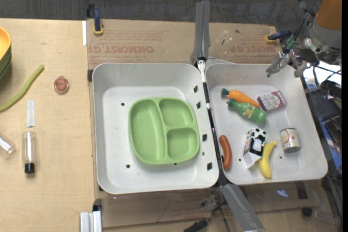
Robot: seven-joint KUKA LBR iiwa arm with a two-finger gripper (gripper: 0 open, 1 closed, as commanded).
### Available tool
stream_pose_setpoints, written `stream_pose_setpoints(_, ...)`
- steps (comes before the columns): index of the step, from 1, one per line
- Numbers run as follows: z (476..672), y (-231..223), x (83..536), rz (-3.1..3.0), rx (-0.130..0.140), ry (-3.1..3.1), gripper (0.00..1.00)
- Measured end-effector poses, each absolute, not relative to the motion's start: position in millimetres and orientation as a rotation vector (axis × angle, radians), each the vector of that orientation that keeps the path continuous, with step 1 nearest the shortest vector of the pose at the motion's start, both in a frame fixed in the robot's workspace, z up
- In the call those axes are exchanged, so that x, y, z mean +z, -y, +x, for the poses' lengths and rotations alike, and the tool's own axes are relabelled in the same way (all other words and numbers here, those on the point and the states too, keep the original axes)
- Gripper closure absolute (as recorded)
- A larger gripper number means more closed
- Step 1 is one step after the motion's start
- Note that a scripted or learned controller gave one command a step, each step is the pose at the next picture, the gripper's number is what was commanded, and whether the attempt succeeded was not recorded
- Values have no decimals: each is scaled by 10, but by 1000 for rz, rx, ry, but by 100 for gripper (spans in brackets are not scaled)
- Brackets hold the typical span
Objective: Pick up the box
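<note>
Nothing lifted yet: the box (255, 143), a small black-and-white carton, lies in the right bin (310, 117) at lower centre of that bin, touching the banana (266, 161) and near the can (290, 139). The whole pick is still ahead, by my reckoning. Up at the frame's upper right the gripper (286, 65) hangs over the bin's far rim, fingers spread, holding and touching nothing, well apart from the box.
</note>
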State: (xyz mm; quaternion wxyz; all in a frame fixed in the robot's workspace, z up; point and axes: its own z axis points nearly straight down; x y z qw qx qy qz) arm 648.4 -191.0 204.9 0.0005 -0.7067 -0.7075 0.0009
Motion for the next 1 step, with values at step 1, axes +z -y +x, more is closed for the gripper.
stream_pose_setpoints(1,6293,2030,915,-2313,2,2126,0)
